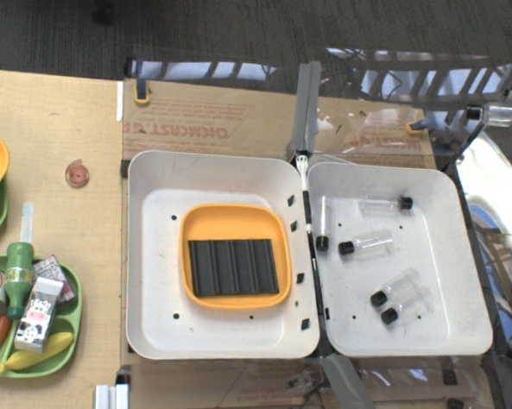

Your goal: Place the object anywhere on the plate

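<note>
Whether the gripper is open or closed cannot be told here, and nothing lies on the plate's rim.

The right bin (460, 255) holds the loose things: five clear vials with black caps, all lying on their sides. One vial (384, 205) lies toward the far side, its cap pointing right. A second vial (368, 243) lies near the middle, cap to the left. A third vial (322, 219) lies along the bin's left wall. Two more — a pair of vials (403, 290) — lie close together toward the near right, caps on the near-left ends.

The left bin (149, 262) holds the orange plate (238, 217), roughly centred, with a dark ribbed pad (235, 267) lying flat in it. The plate is well apart from every vial, with the two bins' touching walls between them.

Further left on the wooden bench (53, 126) stands a green tray (61, 352) of toy food.
</note>
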You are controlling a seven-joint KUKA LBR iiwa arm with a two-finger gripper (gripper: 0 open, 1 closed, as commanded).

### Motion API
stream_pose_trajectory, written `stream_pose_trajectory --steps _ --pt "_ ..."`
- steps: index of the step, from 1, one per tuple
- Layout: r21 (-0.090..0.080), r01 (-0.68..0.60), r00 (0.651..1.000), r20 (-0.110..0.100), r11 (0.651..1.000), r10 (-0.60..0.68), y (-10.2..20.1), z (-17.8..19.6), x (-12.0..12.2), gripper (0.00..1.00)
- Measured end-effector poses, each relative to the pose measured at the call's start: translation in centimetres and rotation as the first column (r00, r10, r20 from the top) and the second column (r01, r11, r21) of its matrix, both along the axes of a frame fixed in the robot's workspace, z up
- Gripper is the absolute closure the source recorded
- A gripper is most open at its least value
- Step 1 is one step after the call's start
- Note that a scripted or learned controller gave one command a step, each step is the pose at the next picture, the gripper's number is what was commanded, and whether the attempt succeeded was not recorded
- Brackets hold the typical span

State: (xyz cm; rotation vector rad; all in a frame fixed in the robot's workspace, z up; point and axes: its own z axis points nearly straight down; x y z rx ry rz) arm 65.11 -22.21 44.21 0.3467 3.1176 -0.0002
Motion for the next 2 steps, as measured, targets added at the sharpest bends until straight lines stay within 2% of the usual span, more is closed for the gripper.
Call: stream_pose_trajectory --steps 1,2 --pt "-0.001 -0.286 0.958 0.0 0.958 0.286 0.03 0.03 0.23 1.0" --pt "-0.001 -0.566 0.824 0.0 0.824 0.566 0.04 -0.02 0.9 1.0"
